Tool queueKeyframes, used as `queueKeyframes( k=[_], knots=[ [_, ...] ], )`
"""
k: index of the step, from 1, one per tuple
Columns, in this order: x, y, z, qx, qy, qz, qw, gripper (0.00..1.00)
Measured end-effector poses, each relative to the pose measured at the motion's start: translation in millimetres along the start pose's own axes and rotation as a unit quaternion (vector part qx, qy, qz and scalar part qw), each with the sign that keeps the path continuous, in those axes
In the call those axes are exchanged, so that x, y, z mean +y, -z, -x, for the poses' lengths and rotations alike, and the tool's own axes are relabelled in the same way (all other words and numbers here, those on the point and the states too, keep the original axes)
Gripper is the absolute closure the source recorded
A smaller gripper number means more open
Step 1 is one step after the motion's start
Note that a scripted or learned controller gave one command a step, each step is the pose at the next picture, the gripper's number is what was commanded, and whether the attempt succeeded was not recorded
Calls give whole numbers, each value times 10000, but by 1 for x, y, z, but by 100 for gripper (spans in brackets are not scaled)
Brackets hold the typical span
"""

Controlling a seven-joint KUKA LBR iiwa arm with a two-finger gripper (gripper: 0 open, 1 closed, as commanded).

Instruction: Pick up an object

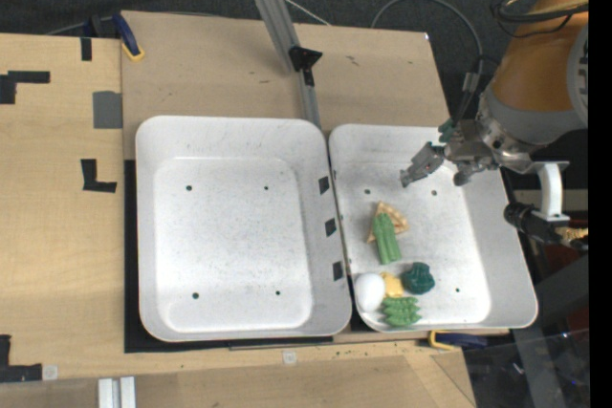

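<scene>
Green toy (pixel 385 238) below pincer (pixel 435 169) (well apart)

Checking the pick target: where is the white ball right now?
The white ball sits in the right bin's near-left corner, beside the yellow piece and light green toy.

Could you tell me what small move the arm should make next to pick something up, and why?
Probably shift the gripper toward the long green object lying in the right bin. That piece sits nearest it, while the remaining items crowd the bin's near corner.
</scene>
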State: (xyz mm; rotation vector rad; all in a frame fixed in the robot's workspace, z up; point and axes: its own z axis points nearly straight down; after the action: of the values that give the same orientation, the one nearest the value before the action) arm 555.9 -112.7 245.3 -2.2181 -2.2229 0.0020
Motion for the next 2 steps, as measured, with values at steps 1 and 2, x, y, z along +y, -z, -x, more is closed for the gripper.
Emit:
queueKeyframes(
  k=[1, 2],
  knots=[
    [0, 0, 0, 0, -1, 1, 10000, 0],
    [-8, -62, 0, 3, -11, -32, 10000, 0]
  ],
)
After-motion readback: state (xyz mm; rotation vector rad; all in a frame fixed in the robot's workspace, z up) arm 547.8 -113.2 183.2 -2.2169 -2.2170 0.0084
